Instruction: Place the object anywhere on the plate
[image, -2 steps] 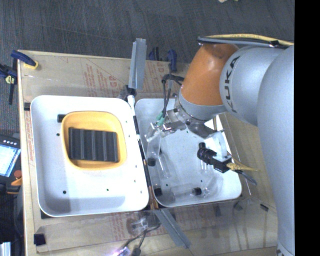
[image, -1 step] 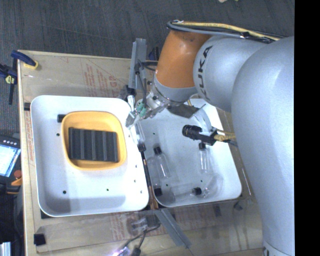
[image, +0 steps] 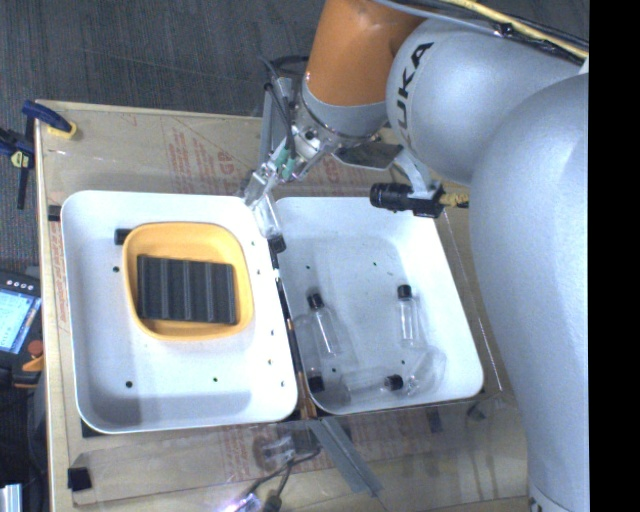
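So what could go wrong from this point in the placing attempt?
The gripper hangs over the seam between the two bins, and what looks like a clear vial at its tip could fall short of the yellow plate. The vial is transparent and hard to make out, so the grasp may be weak. The plate's ribbed dark insert might let it roll.

Bulky rounded grey metal arm (image: 500, 130), black "KUKA" lettering on casing, broad orange band (image: 355, 50) above wrist, small black cylindrical fitting (image: 405, 198) below.
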